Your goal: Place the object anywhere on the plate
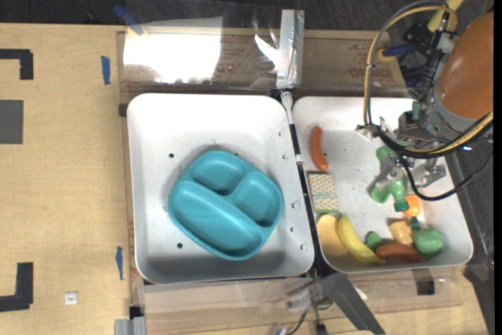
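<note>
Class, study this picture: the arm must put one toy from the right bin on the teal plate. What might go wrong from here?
1. The toys lie crowded in the bin's corner, so the pincer may nudge neighbours.
2. The divider separates the bins; a low carry to the plate could snag it.

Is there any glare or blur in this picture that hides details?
Camera view: strong glare washes out the clear plastic sheet behind the left bin; the teal plate is evenly lit with a soft shadow beneath; the gripper and small toy foods look slightly soft, so details there are unclear.
</note>
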Available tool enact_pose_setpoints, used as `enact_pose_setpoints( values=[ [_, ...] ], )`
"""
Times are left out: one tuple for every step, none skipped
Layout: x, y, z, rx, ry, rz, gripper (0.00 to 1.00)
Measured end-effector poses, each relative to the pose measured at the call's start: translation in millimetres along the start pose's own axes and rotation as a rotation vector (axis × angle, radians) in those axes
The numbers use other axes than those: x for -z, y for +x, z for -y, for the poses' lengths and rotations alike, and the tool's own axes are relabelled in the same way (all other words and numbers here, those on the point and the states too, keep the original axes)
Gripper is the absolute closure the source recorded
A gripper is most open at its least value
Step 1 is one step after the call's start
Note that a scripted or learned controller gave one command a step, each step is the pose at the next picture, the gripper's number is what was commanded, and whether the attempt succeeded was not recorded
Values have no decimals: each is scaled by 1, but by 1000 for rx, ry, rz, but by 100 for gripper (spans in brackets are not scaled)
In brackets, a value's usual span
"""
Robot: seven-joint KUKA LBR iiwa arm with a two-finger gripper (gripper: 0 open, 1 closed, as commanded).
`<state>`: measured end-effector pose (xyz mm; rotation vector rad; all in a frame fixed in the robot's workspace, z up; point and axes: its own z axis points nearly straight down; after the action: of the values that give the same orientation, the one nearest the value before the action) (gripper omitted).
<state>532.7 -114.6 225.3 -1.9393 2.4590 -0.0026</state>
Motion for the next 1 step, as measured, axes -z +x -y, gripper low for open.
enact_pose_setpoints(
  values=[
    [-3,12,-5,114,-5,-3,100]
  ],
)
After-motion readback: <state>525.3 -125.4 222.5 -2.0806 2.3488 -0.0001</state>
